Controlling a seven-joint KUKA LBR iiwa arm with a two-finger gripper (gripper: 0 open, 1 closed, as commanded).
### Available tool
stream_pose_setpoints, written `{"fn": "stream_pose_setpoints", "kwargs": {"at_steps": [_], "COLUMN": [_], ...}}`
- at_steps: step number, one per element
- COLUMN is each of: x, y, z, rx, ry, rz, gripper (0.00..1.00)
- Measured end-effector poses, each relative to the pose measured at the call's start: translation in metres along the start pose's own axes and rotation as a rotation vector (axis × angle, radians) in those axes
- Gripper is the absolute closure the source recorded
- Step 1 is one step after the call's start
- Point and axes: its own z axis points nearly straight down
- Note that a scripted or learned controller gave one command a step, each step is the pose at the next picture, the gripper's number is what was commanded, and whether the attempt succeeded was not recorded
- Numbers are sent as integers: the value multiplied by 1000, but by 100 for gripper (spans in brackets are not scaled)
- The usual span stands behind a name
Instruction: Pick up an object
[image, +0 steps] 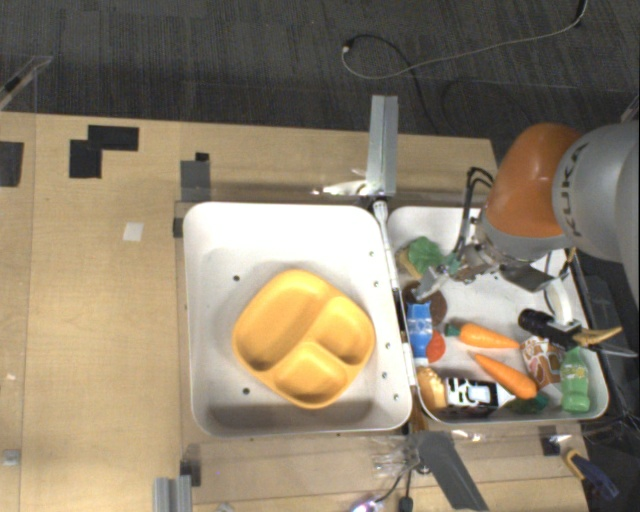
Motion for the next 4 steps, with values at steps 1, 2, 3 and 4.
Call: {"fn": "stream_pose_setpoints", "kwargs": {"at_steps": [1,2,3,4], "x": [-15,-33,-27,-29], "y": [-39,-107,8,55], "z": [4,5,-4,11], "rx": [-14,-11,3,9], "ry": [-12,-13,1,1], "rz": [-360,-217,-185,-137], "gripper": [0,0,0,0]}}
